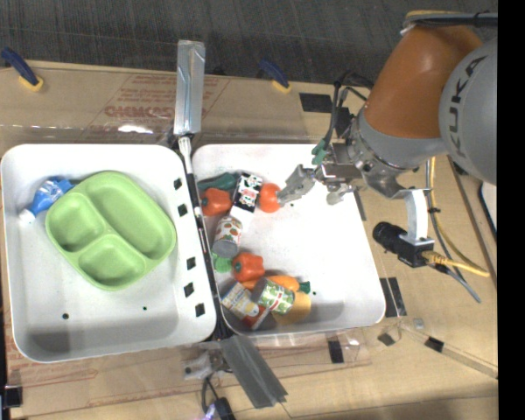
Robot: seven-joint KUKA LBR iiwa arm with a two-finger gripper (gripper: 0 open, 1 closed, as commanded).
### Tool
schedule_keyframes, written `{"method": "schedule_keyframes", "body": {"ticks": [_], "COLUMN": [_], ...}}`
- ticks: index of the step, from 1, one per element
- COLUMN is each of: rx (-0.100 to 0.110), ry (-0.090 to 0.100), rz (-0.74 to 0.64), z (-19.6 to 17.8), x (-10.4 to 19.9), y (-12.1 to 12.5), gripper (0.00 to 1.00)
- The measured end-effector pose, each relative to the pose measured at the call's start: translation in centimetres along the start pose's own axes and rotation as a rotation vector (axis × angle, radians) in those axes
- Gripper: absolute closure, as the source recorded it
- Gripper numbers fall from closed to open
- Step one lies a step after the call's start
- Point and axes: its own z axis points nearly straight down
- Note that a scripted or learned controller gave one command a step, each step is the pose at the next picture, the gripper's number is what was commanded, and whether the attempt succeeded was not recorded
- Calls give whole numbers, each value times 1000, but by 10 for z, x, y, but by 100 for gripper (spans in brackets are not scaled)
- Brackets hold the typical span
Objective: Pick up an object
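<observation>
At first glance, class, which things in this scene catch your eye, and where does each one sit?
The green divided plate fills much of the left bin, with a blue object tucked at its far-left edge. In the right bin, a jumble of orange and red toy foods and small packets crowds the left wall. The pincer reaches in from the right, near an orange piece.

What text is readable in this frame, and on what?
"KUKA", running vertically on the grey arm by the orange band.
Red print on the cardboard backing behind the bins: too blurred to read.
Labels on the small cartons and cans in the right bin: too small to read.
The black-and-white carton by the gripper shows a pattern, no readable words.
</observation>
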Motion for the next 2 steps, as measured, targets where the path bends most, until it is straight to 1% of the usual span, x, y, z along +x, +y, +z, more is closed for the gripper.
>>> {"method": "schedule_keyframes", "body": {"ticks": [1, 2], "rx": [2, -25], "ry": [0, -8], "rz": [1, -88], "z": [103, 171], "x": [-7, -15], "y": [-32, -40], "gripper": [0, 0]}}
